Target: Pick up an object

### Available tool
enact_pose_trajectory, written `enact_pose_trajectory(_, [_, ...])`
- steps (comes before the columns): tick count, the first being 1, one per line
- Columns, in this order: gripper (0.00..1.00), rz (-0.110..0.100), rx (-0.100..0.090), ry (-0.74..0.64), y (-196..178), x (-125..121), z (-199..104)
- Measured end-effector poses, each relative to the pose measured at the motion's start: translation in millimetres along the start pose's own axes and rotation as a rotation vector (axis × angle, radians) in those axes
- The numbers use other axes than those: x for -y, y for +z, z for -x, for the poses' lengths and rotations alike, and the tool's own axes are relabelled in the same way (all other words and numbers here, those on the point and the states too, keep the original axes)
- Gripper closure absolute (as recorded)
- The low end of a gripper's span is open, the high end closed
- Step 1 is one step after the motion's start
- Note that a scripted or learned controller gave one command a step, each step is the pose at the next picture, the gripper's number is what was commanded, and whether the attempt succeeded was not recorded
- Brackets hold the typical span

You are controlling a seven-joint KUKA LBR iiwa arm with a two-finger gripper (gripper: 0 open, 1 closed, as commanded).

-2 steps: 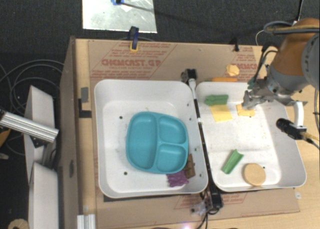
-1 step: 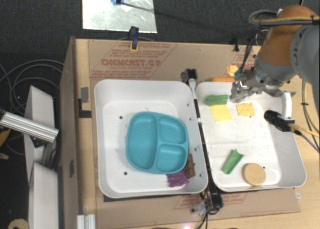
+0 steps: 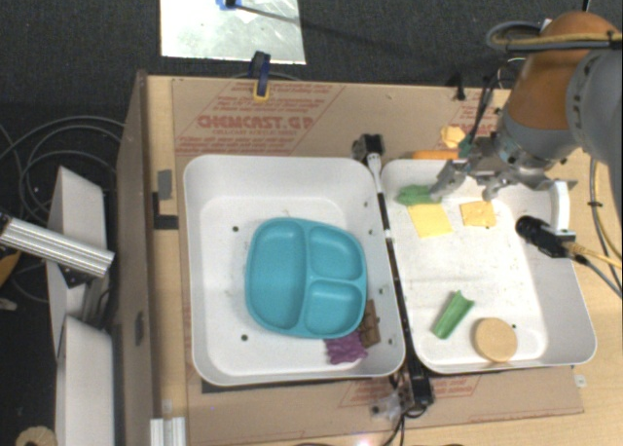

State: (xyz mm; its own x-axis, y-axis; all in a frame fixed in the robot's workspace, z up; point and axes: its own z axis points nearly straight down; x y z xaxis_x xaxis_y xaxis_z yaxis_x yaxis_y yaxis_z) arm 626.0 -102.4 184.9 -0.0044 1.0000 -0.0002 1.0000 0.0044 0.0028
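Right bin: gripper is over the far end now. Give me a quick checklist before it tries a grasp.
1. Gripper over the right bin: ok, at its far end.
2. Target near the fingers: ok, green piece, yellow square and small yellow piece lie close.
3. One target singled out: cannot tell, all three are close.
4. Object between the fingers: not ok, none seen.
5. Finger opening: cannot tell.
6. Green stick and tan disc out of the way: ok, at the near end.

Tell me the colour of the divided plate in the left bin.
The divided plate is light blue (turquoise), seen clearly in the camera view.
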Motion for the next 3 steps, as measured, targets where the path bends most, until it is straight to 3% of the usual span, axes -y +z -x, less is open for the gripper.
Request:
enact_pose_trajectory(1, [0.0,-0.009,-0.002,0.002,100.7,22.2,-19.7])
enact_pose_trajectory(2, [0.0,0.002,0.001,0.0,99.8,-12.8,-7.1])
enact_pose_trajectory(3, [1.0,0.003,0.0,-0.003,88.7,-12.7,-7.6])
